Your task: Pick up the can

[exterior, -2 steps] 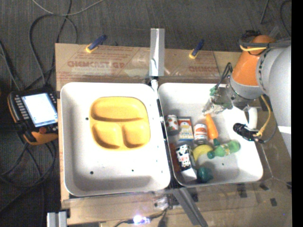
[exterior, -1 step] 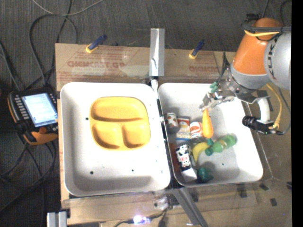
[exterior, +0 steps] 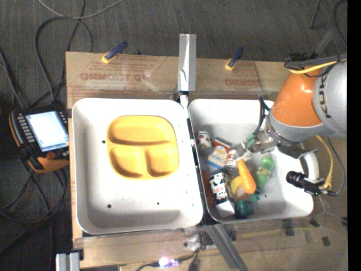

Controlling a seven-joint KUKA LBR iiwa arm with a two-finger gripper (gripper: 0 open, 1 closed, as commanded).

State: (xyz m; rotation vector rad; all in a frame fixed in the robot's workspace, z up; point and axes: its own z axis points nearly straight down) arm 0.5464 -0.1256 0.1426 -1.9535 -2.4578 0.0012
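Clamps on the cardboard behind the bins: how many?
2. One clamp sits at the board's back edge above the left bin; the other clamp sits at the back edge above the right bin. The arm may hide more.

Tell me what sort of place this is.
Likely a robotics lab test bench: two white bins on a clamped board, cables across grey carpet, and a teach pendant beside the left bin.

Glossy white plastic bins [exterior: 90,208]; matt yellow plastic tray [exterior: 144,145].
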